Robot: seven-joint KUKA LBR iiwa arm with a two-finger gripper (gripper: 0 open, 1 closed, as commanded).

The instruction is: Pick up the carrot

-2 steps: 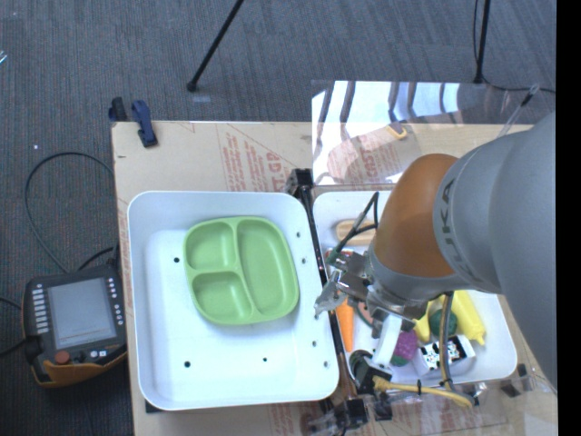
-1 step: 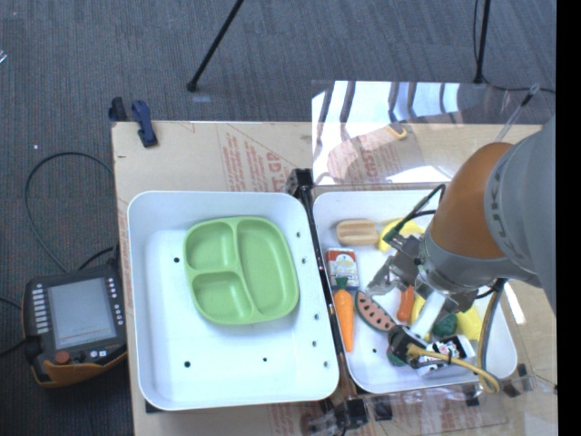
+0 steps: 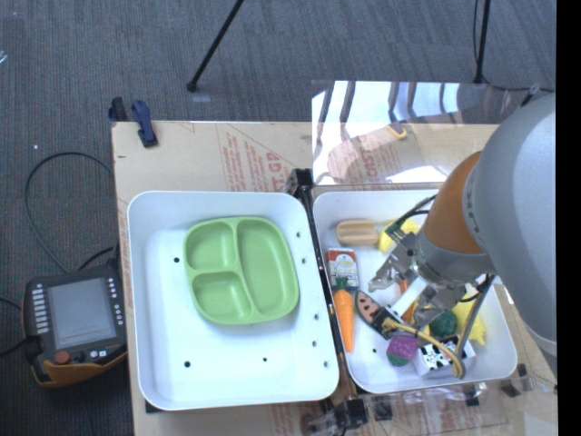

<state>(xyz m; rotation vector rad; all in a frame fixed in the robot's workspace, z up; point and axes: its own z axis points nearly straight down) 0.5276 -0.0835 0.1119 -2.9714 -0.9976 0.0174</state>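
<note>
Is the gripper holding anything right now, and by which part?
Nothing held: the gripper hangs over the right bin, and the carrot lies apart on the floor.

Bench (image 3: 227, 153) — two white bins (image 3: 163, 352)

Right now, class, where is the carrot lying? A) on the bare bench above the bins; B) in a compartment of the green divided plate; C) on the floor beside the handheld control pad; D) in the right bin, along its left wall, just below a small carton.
D: the carrot lies lengthwise in the right bin, close to its left wall, just below the small carton.
</note>
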